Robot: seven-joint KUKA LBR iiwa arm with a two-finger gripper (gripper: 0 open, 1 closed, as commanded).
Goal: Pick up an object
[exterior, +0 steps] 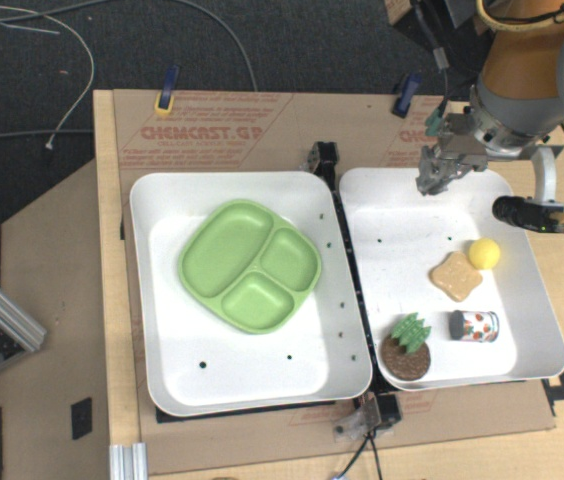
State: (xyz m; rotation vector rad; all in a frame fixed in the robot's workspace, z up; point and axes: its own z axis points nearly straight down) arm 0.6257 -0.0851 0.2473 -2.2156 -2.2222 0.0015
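Observation:
My gripper (435, 180) hangs over the far edge of the right bin (402, 268), with nothing between its fingers. In that bin lie a yellow ball (483, 254), a tan toast-shaped piece (456, 276), a small white can with red spots (474, 326) lying on its side, and a toy plant in a brown pot (407, 347) at the near left corner. All of them sit well nearer the front than the gripper.
A green divided plate (250, 265) rests in the left bin (162, 358). Black clamps (323, 156) stand between the bins at the far side. Blue clips (169, 87) hold the cardboard base at the back.

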